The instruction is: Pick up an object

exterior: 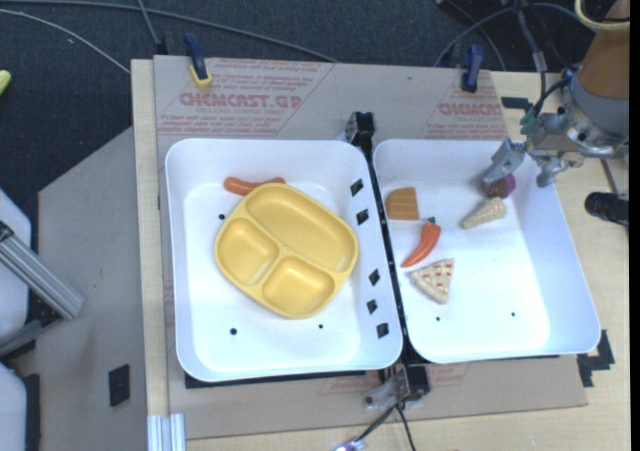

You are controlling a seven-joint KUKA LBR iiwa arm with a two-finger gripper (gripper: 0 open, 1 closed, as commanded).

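Our pincer hangs over the far right part of the right bin, reaching in from the right side of the picture on a grey arm with an orange band. We see its two grey fingers pointing down, one toward the left and one toward the right, standing apart. A small purple thing sits just under the left finger, touching or nearly touching it; we cannot tell whether it is gripped, since it does not show clearly between both fingers.

From this same overhead camera, we see the other things in the right bin. A pale wedge lies just below and left of the pincer. A brown square block rests near the bin's left wall. A red pepper lies just below that block, and a pizza slice lies below the pepper.

We see the left bin holding a yellow divided tray, tilted at an angle. An orange sausage peeks out at the tray's far edge. Both bins sit side by side on a cardboard sheet held by blue clamps.
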